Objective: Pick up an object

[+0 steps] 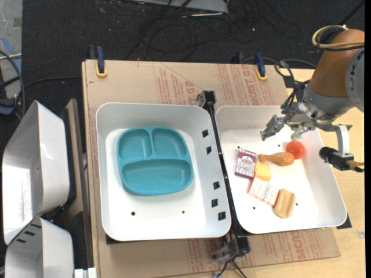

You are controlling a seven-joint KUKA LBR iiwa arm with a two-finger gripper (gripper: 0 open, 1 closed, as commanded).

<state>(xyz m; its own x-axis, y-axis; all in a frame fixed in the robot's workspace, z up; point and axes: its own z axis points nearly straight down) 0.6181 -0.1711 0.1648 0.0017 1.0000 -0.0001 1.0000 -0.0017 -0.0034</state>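
the tool (285, 129) hangs with its fingers spread and nothing between them, over the right bin (324, 213). the red ball (295, 149) lies just below it, so the pick is not yet done.

Bench surface: brown cardboard sheet (174, 83), secured by blue clamps (100, 62) at its far edge; surrounding floor (58, 33) dark, crossed by black cables (168, 25); lighting even.

Small toy foods (268, 175) in right bin (324, 210): tomato, carrot, cheese, bread, 2 pkts.
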